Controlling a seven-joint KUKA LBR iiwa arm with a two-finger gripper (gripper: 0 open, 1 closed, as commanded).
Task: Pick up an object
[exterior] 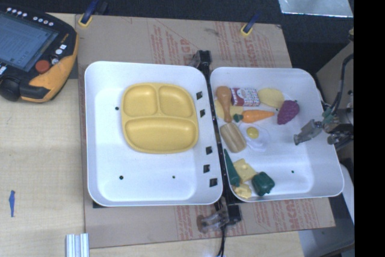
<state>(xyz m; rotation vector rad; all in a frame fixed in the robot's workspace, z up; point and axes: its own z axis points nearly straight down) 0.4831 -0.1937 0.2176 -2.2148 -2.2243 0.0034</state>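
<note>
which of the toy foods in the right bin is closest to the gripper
The purple grapes, at the pile's right end, lie nearest the gripper; the other toys sit farther left.

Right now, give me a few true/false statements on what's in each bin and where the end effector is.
1. The yellow three-compartment plastic tray lies in the left white bin. True.
2. The purple toy grape bunch sits in the left bin. False: it is in the right white bin, near its far right side.
3. The end effector hangs over the right bin's right side. True.
4. The orange toy carrot is between the end effector's fingers. False: it lies on the bin floor, apart from the end effector.
5. The green toy pepper lies near the right bin's front edge. True.
</note>
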